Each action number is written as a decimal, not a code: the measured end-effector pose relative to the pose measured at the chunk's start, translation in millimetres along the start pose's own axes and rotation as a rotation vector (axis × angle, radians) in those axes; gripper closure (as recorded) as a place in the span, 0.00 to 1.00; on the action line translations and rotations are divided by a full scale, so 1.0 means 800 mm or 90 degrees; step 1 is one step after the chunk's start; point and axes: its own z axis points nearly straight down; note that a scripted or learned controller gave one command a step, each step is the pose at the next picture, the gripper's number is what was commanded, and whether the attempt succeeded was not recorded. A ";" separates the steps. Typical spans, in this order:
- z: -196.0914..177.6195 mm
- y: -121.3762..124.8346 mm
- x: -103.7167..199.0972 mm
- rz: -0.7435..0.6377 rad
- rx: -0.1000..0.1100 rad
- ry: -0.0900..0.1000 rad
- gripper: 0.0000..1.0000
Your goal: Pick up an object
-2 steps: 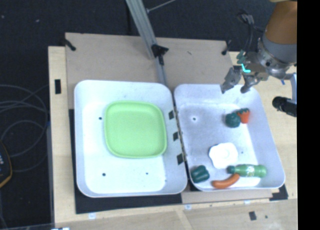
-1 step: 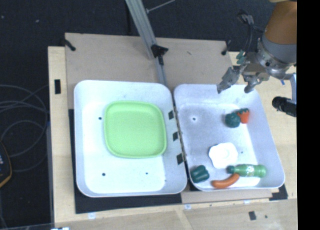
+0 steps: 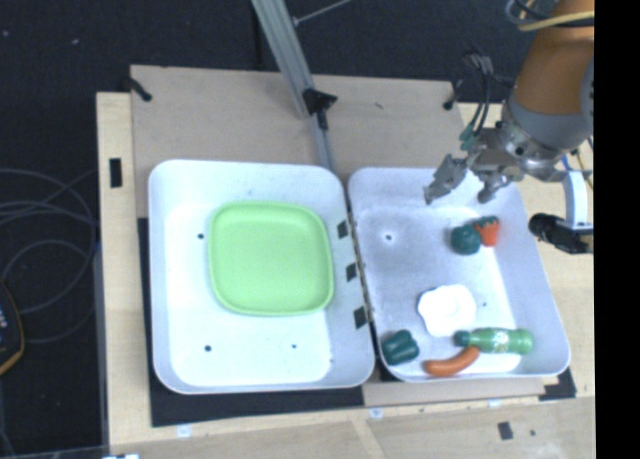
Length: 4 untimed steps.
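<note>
- Spread-fingered end effector (image 3: pixel 466 186) hovering over right white bin (image 3: pixel 400 209), gripping nothing.
- Nearest: small teal rounded toy (image 3: pixel 464 239), likely light, rigid, slippery; pinch across middle.

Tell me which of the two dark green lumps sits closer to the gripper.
The dark green lump touching the small orange piece, just below the gripper. The other lies in the bin's near corner.

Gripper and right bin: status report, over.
Gripper open, holding nothing, above right bin far end. Nearest pick: teal object touching orange object, just below the fingers. Nothing between them.
</note>
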 end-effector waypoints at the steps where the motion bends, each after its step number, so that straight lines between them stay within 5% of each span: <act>1: 0.077 0.005 -0.001 0.000 0.001 0.000 0.00; 2: 0.130 0.008 -0.002 0.000 0.000 0.000 0.00; 3: 0.114 0.010 -0.002 0.001 -0.003 0.000 1.00; 4: 0.059 0.017 -0.002 0.000 -0.005 0.000 1.00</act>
